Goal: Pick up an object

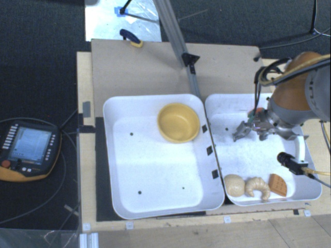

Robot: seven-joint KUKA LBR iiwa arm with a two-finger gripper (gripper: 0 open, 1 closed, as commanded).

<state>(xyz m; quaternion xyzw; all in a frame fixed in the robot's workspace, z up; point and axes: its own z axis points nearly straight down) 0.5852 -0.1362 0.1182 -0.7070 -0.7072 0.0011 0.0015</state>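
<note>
Yellow bowl (178, 122) in L bin (155, 190)

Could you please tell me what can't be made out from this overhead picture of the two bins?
- pincer over the right bin: too small and blurred in the camera view to tell how it stands.
- Arm beyond the orange band: cut off by the right edge.
- Three food pieces along the right bin's near edge, the round bun, the croissant and the toast piece: too small for any surface detail.
- Teach pendant screen: unreadable.

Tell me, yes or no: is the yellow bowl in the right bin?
No, the yellow bowl sits in the left bin, at its far right corner.
</note>
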